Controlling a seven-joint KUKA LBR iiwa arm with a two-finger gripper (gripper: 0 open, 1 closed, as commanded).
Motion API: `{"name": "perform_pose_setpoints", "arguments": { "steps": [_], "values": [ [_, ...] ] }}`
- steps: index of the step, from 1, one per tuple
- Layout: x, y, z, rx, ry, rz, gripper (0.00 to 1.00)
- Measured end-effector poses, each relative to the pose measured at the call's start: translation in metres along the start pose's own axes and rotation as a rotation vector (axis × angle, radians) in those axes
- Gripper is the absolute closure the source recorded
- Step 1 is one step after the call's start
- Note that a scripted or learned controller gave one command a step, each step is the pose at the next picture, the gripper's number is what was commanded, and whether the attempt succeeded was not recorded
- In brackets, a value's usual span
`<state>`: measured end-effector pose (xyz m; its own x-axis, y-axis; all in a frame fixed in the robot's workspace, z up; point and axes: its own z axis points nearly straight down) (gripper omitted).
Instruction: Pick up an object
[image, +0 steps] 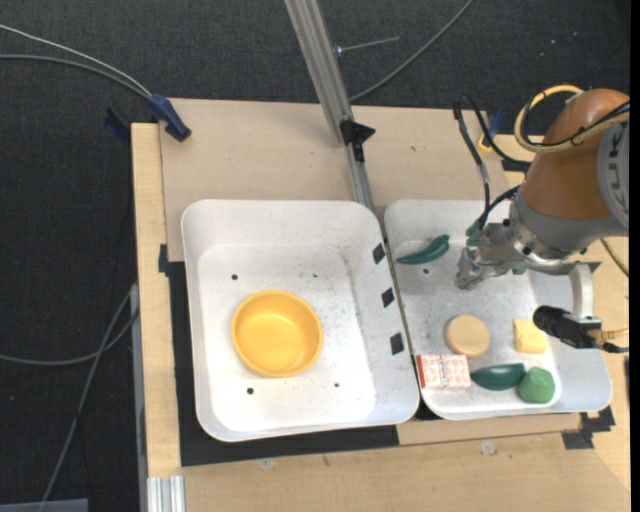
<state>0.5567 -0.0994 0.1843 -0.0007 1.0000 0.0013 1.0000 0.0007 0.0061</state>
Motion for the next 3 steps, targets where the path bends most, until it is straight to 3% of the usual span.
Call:
{"name": "perform_pose_setpoints", "arguments": {
  "steps": [1,3],
  "values": [
    [0.0,0.002,-0.057,-0.001,0.0,0.0,1.0],
    [0.106,0.033,-0.046,0.005,0.002,-0.006,1.0]
  ]
}}
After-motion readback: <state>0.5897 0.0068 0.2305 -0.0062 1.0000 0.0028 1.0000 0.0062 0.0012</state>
